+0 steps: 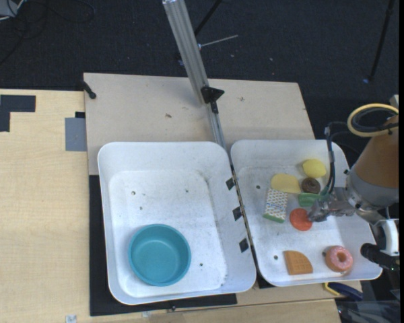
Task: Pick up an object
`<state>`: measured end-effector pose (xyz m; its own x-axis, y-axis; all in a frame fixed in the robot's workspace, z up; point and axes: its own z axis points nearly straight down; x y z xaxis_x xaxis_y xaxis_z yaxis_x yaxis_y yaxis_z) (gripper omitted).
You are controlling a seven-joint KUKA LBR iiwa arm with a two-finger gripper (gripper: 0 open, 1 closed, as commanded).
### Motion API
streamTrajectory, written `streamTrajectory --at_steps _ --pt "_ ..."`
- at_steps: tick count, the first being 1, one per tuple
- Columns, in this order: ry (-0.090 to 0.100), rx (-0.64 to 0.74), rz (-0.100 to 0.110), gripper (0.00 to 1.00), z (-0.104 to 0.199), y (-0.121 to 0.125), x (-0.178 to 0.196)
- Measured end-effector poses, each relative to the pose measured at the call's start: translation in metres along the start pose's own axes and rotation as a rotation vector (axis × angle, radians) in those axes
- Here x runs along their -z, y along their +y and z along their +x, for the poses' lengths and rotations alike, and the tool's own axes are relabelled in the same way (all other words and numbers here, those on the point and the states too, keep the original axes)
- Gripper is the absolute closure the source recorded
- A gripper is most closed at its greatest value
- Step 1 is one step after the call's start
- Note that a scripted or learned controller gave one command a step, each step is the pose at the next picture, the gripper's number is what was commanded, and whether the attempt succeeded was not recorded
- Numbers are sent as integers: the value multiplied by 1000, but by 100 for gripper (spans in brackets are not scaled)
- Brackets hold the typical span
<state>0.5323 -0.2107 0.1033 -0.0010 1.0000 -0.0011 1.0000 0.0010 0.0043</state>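
We see two bins side by side on the bench, the left bin (121, 160) touching the right bin (256, 155) along their shared edge. A bowl (159, 254) sits in the left bin's near corner. In the right bin, a lemon-like fruit (314, 167) lies at the far side, a banana-like piece (285, 183) just left of it, a checkered block (276, 204) nearer us, and a round fruit (299, 219) beside that. A flat wedge (297, 262) and a doughnut (338, 258) lie along the near side, the doughnut to the right. The gripper (318, 210) sits just right of the round fruit.
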Motion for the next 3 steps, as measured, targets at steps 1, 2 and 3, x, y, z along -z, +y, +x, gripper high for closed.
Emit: streamTrajectory --at_steps 1,2,3 --pt "0 -1 1 100 1 -8 57" --pt "0 -2 0 100 -8 -5 113" --pt "1 -1 4 100 -8 -5 119"
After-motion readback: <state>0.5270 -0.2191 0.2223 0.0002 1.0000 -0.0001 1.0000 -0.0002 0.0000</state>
